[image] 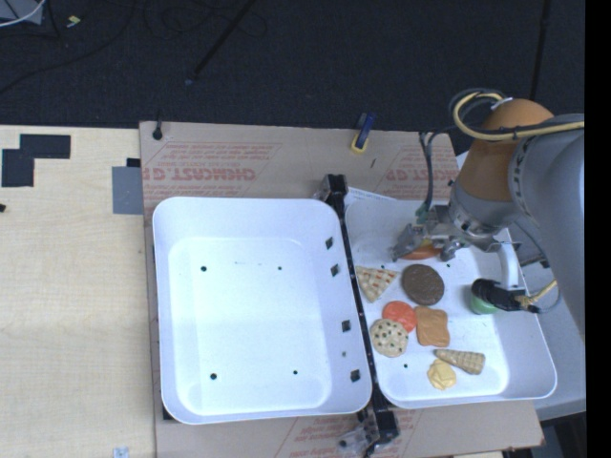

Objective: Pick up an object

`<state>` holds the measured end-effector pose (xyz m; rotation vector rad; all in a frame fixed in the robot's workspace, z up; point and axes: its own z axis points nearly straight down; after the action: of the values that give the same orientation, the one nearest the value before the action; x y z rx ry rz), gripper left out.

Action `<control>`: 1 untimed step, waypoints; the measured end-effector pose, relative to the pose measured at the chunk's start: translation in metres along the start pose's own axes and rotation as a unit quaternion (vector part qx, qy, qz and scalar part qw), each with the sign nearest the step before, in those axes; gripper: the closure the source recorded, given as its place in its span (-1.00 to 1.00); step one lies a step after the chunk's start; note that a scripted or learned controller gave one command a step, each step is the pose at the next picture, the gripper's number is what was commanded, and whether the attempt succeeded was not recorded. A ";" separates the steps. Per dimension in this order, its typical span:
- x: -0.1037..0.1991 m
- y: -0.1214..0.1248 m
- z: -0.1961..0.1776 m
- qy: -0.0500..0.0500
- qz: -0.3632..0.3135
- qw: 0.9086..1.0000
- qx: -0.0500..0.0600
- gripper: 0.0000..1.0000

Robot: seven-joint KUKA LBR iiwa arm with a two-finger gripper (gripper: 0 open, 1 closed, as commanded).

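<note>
L bin sits on cardboard w/ mirrored red print, not legible. R bin: waffle wedge, choc-chip cookie, brown disc, toast, yellow piece. Gripper low at an orange-red item; can't tell grip or jaw opening.

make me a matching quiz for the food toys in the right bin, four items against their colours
Items:
1. round flat disc
2. chip cookie
3. small lumpy piece at the front of the right bin
4. square toast-like piece

Colours:
A. yellow
B. orange-brown
C. dark brown
D. tan with dark dots

Pairs: 1-C, 2-D, 3-A, 4-B
</note>
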<state>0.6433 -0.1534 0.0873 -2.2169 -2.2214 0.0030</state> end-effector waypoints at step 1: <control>0.064 -0.003 0.000 0.001 -0.001 1.000 0.000 -1.00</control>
<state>0.6404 -0.0890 0.0872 -2.2128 -2.2229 0.0017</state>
